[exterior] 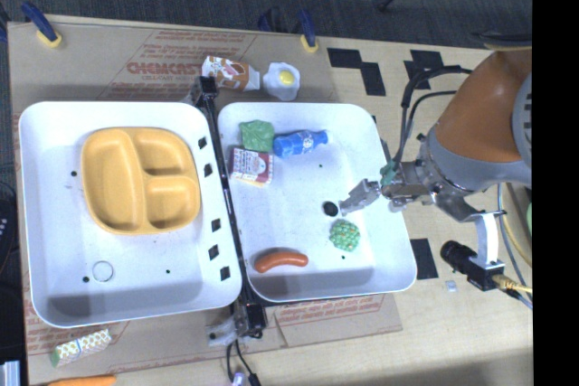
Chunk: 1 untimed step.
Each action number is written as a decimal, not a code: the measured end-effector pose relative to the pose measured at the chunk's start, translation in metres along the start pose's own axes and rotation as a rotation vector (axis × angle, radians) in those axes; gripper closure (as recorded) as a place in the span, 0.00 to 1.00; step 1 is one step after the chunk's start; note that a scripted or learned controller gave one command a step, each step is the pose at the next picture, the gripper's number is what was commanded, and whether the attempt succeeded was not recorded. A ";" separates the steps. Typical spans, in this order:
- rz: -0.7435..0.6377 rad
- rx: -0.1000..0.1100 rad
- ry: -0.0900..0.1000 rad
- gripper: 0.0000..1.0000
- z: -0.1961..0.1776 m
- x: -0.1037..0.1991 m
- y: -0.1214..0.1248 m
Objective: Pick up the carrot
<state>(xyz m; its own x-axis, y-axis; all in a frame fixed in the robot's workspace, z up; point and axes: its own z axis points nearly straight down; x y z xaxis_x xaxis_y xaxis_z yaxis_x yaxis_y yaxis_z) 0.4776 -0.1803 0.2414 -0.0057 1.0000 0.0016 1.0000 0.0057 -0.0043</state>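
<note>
The arm reaches in over the right bin's [384,276] right edge, its gripper [355,198] low above the floor; whether it is spread or pressed together cannot be told. The carrot [280,261] lies near the bin's front edge, apart from the gripper.

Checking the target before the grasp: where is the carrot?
The carrot lies near the front edge of the right bin, left of the green ball.

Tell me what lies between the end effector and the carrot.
In the camera view, a green speckled ball lies between the end effector and the carrot, amid bare floor of the right bin.
</note>
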 end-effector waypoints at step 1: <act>-0.154 0.002 0.000 0.00 0.122 0.069 0.012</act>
<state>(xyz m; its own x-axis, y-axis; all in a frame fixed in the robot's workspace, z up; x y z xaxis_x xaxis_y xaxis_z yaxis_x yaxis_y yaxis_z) 0.4886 -0.1109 0.1194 -0.1594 0.9872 0.0026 0.9872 0.1594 -0.0056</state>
